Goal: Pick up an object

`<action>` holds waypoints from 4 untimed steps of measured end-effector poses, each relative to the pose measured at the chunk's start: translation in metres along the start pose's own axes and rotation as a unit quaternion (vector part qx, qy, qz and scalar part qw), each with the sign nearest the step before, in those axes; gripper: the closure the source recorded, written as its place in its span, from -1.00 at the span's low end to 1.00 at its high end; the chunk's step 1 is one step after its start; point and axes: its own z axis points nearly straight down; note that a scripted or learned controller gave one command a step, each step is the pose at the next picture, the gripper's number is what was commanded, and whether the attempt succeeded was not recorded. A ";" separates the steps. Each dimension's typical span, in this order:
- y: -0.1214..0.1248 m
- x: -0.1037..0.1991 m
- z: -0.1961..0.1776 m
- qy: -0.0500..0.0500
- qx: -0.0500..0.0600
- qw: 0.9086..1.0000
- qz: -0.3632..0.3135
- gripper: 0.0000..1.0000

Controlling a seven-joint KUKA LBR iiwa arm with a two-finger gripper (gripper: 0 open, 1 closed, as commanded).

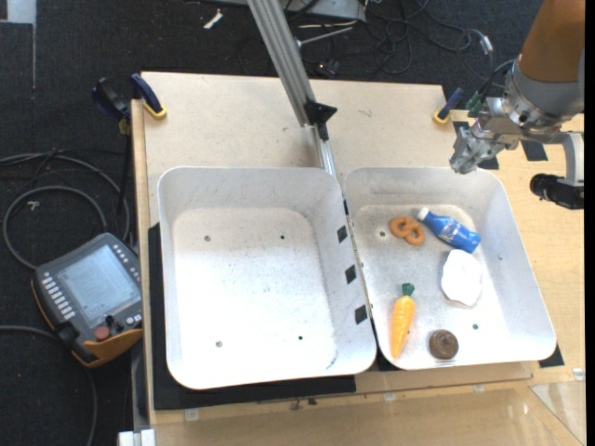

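The right bin [521, 277] holds several small objects. An orange pretzel [407, 229] lies beside a blue bottle with a white cap [450, 229]. Below them rests a white lump [462, 278]. An orange carrot with a green top [402, 319] and a brown round piece [443, 344] sit near the bin's front. My gripper [465, 159] hangs above the bin's far rim, up and to the right of the bottle, with nothing visible between its fingers.
The left bin [186, 203] stands beside the right one. A slanted metal pole [284, 49] rises from between the bins at the back. A teach pendant [88, 295] lies off the bench to the left. Clamps [149, 98] sit at the bench's far corners.
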 end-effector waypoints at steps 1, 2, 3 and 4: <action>-0.011 0.052 0.000 0.002 0.003 1.000 -0.003 1.00; -0.023 0.097 0.009 0.001 0.004 1.000 -0.003 1.00; -0.044 0.156 0.014 0.002 0.004 1.000 -0.003 1.00; -0.072 0.197 0.028 0.001 0.005 1.000 -0.003 1.00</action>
